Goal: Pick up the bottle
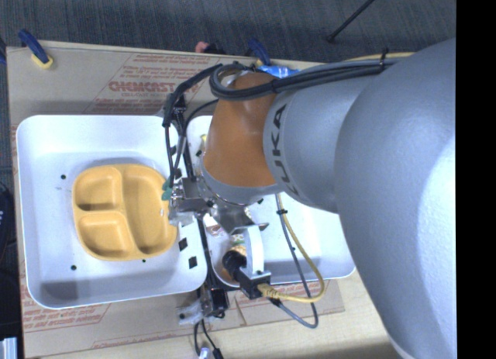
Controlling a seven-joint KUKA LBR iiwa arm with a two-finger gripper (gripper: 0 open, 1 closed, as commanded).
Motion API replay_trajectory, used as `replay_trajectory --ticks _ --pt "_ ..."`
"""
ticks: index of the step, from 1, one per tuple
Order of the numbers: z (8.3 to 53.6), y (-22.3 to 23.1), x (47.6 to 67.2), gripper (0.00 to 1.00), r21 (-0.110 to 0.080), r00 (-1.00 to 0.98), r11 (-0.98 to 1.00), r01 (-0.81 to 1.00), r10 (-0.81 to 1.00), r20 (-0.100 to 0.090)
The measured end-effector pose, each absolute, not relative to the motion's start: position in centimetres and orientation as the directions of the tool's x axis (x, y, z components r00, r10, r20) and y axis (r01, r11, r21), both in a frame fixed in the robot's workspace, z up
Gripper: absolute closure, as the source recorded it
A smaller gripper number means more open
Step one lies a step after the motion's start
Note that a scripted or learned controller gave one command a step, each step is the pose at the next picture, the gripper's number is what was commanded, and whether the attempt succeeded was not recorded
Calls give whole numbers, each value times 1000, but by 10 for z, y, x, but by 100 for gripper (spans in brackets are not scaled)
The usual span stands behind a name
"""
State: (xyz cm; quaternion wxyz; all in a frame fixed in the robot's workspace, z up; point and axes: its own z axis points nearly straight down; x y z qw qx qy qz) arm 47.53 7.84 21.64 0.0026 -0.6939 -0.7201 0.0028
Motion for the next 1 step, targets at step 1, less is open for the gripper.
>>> replay_trajectory --ticks 1 --pt "209 41 476 100 -5 -374 374 927 927 2"
